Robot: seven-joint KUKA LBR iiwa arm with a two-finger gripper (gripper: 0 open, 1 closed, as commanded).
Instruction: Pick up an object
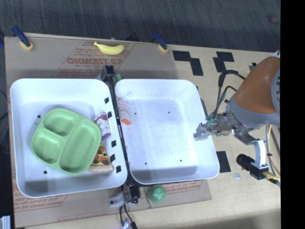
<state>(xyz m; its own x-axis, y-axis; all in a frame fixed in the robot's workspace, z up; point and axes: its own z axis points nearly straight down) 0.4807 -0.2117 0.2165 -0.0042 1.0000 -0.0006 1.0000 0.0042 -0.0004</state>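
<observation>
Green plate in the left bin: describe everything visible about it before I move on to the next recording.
The green plate is a pale green divided plate that looks like plastic, with rounded corners and three shallow compartments: two smaller ones toward the left and one long one on the right. It lies face up and turned at an angle in the left bin. Its lower right edge overlaps a pizza slice, and a small purple packet sits against its upper right edge. Nothing lies in its compartments.
</observation>
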